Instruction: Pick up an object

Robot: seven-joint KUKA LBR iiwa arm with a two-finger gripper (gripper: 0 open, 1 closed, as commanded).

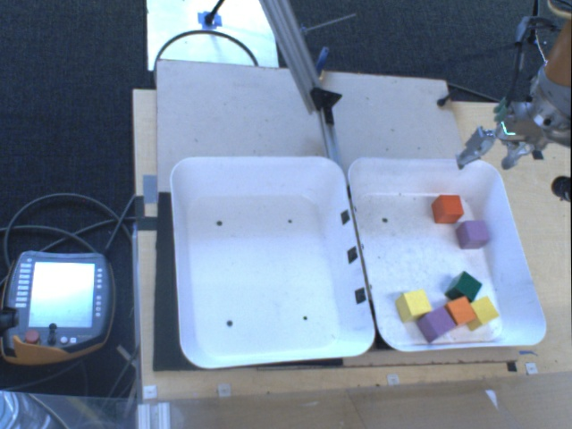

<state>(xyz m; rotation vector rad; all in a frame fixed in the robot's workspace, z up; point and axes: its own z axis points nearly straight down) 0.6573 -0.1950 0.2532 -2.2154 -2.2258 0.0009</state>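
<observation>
Small coloured cubes (451, 307) cluster in the right white plastic bin (527, 280) on the pale wooden bench (393, 105); beyond its far corner, the metal two-finger gripper (493, 150) hangs with fingers apart, holding nothing.

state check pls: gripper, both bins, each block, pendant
Two-finger gripper: open, holding nothing, above right bin's far right corner.
Left white bin: no blocks.
Right white bin: seven blocks.
Orange cube, purple cube: loose, touching.
Green, orange, purple, two yellow cubes: clustered at near edge.
Teach pendant: screen lit.
</observation>
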